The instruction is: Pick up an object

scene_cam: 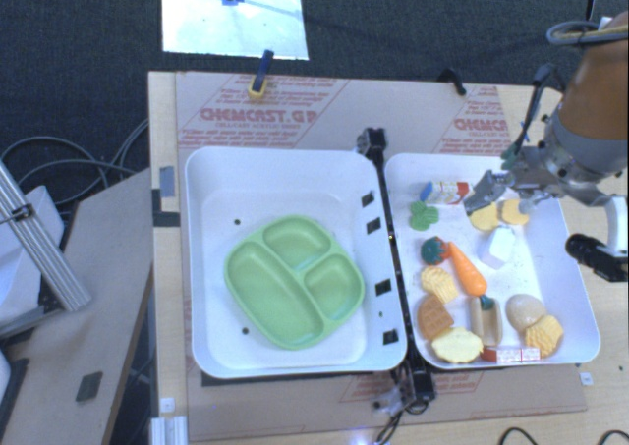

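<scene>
On the bench, two white bins are seen side by side. A green divided plate lies in the left bin. The right bin is scattered with toy food, a carrot mid-bin. The end effector is poised over the far end; grip state cannot be told.
</scene>
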